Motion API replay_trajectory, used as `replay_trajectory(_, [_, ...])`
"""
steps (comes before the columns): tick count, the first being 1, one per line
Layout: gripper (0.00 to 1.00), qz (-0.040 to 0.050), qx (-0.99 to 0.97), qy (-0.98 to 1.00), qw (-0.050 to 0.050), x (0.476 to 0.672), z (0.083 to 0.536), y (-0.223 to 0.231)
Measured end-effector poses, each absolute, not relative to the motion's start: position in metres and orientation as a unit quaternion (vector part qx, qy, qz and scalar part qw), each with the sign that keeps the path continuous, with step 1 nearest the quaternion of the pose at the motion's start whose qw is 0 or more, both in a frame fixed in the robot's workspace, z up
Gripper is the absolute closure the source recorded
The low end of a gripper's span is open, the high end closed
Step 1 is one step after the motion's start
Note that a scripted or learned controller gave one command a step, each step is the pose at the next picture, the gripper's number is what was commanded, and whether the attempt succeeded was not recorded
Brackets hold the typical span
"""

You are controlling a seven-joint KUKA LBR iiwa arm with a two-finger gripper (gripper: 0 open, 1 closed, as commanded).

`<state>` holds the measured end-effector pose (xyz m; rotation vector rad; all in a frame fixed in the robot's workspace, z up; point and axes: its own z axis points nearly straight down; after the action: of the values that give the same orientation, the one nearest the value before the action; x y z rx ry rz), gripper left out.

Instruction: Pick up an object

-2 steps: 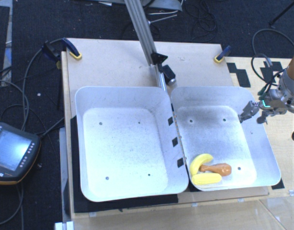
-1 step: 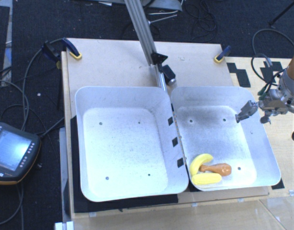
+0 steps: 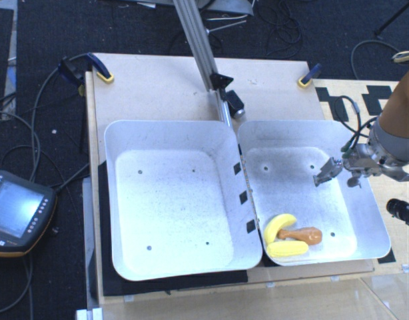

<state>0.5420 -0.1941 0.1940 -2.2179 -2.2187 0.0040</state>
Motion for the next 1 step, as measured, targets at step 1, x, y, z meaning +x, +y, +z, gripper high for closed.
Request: replay_trajectory(1, [0.00,0.0011,-0.707,-0.707,0.002,0.5394,0.1503,-0.1986])
